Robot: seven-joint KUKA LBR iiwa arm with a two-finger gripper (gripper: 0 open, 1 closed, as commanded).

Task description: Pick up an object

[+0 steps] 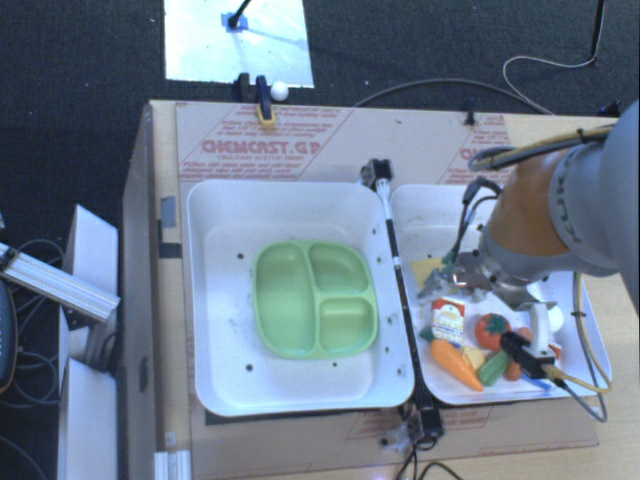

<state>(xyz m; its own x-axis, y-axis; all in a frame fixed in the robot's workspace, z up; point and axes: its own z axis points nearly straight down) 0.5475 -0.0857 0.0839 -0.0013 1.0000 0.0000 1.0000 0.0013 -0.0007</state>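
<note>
nearest the camera, the left bin [215,298] carries a green divided plate [316,299] lying flat near its middle. right of it, past the dark strip where the two bins meet, the right bin [425,208] holds a small carton with a red picture [448,320], an orange carrot [455,364], a tomato [490,329] and a green piece [493,368], all crowded together at the front. the gripper [470,280] hangs just above this pile; i cannot tell how it is set.
</note>
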